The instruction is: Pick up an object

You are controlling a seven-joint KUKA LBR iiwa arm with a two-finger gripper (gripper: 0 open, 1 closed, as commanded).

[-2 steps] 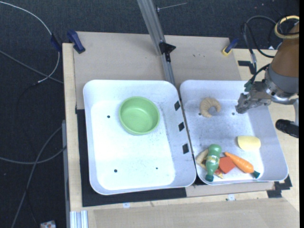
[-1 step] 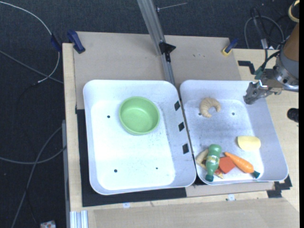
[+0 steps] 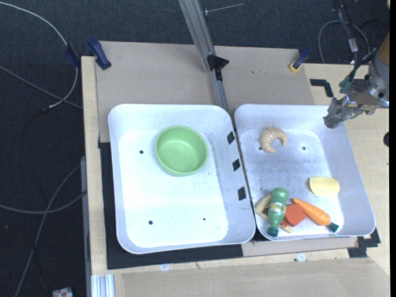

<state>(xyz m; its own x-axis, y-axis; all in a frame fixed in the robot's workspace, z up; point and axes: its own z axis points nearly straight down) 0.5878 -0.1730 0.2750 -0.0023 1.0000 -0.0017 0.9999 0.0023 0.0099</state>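
- At the upper right corner of the right bin (image 3: 346, 159), the gripper (image 3: 335, 117) is seen, hung from the arm's wrist (image 3: 371, 85) which comes in from the right edge.
- Gripper state: can't be told from this angle; nothing is seen carried by it.
- Croissant (image 3: 272, 138) is placed in the upper middle of the right bin, to the left of the gripper and a bit lower, well apart from it; no contact.
- Yellow lemon-like piece (image 3: 324, 186) is found near the bin's right wall, below the gripper, apart from it.
- Carrot (image 3: 312, 211) is laid at a slant near the front right corner, w/ its green end (image 3: 334, 227) toward the rim.
- Red piece (image 3: 295, 215) is tucked just beside the carrot, on its left, touching or nearly so.
- Green bottle (image 3: 276, 206) is lain next to the red piece, at the bin's front left; a pale item (image 3: 263, 204) is partly hidden under it, type unclear.
- All front-corner items are clustered far from the gripper, approx. at the opposite end of the bin.
- Left bin (image 3: 130, 184) is occupied by a green bowl (image 3: 180, 150), set upright in its upper middle, well apart from the gripper.
- Both bins are set side by side on the bench (image 3: 154, 73).
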